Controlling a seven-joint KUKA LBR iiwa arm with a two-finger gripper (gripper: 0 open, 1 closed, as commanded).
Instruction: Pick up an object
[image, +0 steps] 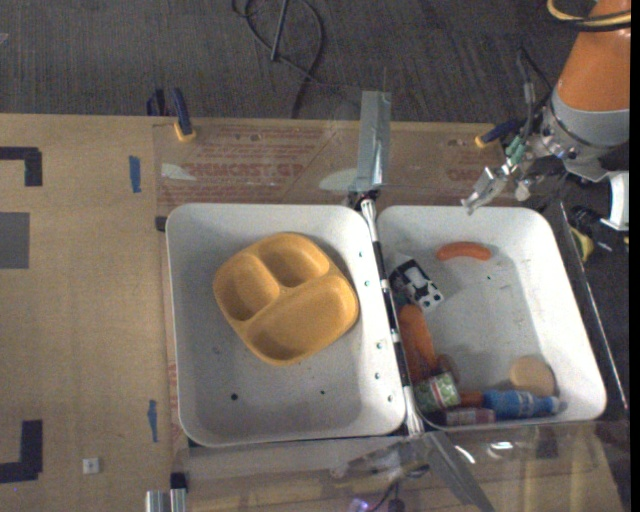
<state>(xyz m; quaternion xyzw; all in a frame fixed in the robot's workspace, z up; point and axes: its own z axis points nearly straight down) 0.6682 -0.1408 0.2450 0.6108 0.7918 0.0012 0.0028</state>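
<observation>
Hovering above the far right corner of the right bin (560, 235), the gripper (487, 192) carries nothing; its fingers appear parted a little, a narrow gap showing between the tips. Arm (592, 80) enters from the upper right.

Key relation: the nearest candidate, an orange sausage-shaped piece (464, 251), lies just below the gripper in the camera view, slightly toward the divider, its long axis running roughly across the bin. Judged the easiest target; a short descent would reach it.

Containers, largest first. Left bin (195, 350), well away from the gripper on the far side of the divider, holds one yellow sectioned tray (286, 310), tilted at a slant. Right bin, directly beneath the gripper, holds the rest: a carrot-like orange piece (416, 340) along the divider, a black-and-white toy (417, 283) just above it, a tan round piece (532, 376) near the bin's front right, a blue bottle (520, 404) lying flat beside it, and a small green can (437, 390).
</observation>
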